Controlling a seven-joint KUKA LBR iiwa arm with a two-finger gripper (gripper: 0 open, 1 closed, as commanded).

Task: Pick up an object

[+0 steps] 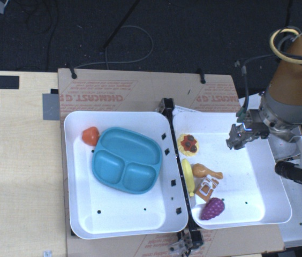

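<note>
Tool hovers above right bin; its open-or-closed state cannot be told.

The cardboard sheet under the two white bins bears red printed lettering, seen upside down. Just behind the left bin one line reads roughly "CHEMCAST G.P."; behind the right bin a shorter piece reads "G.P.". More red print at the sheet's front edge is too small to read.

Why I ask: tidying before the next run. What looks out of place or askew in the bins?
Nothing is spilled or damaged. The tomato sits beside the blue tray, not in a compartment; the other toys crowd the right bin's left edge.
</note>
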